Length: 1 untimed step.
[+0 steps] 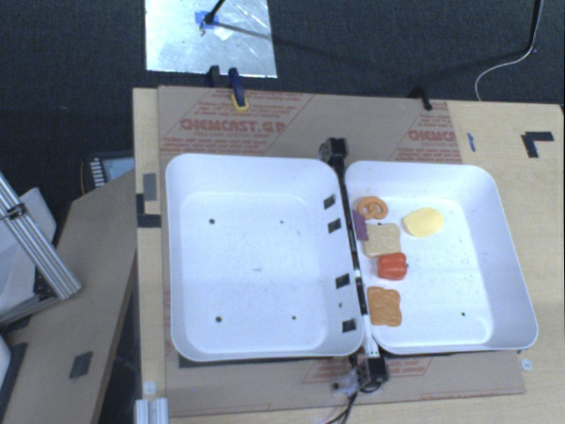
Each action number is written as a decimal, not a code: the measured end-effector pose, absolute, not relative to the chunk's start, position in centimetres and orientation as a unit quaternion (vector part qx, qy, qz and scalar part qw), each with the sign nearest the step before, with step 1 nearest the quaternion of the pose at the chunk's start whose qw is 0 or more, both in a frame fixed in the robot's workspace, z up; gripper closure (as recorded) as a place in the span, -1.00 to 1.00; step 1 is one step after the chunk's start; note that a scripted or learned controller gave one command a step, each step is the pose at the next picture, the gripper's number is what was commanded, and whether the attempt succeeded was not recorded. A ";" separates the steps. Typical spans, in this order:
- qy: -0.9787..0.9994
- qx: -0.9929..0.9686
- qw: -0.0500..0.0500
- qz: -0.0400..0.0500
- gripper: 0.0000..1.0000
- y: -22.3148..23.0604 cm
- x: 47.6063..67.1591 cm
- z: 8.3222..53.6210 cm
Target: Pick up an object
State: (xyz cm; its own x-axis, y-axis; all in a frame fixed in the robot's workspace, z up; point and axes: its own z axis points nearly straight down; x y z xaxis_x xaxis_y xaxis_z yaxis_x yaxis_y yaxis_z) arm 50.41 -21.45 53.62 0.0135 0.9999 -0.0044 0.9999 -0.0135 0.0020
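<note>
1. Step: pre-grasp, by my read. Nothing lifted yet; every candidate obj lies flat in the right bin [494, 237]. Gripper state: can't tell from this view.
2. Objs sit in a loose column along the right bin's 9 o'clock wall: pretzel-like ring [372, 208] at the top, purple strip [362, 227] just beside it on the divider side, tan square [382, 239] below, red-orange piece [392, 266] touching or nearly touching the square's lower edge, brown slab [384, 306] toward 6 o'clock.
3. Yellow oval [423, 222] lies a bit apart, toward 3 o'clock from the ring; likely the easiest pick, w/ bare floor on most sides.
4. Next move needs: arm in from the right, descent over one obj, fingers straddling it. Crowded column risks nudging neighbours.
5. Surface: both bins rest on a cardboard sheet [265, 122] atop the bench; left bin [256, 254] at 9 o'clock.
6. Room: dark carpet [62, 60], foil-like sheet [210, 25] at 12 o'clock, aluminium rail [35, 241] far 9 o'clock.
</note>
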 end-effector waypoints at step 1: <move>0.707 0.707 0.002 0.001 1.00 -20.6 48.6 53.6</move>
State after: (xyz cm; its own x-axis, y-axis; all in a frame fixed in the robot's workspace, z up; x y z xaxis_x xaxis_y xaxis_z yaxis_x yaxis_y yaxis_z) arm 48.58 -20.65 53.56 -0.0005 1.0000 -0.0015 1.0000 0.0005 0.0035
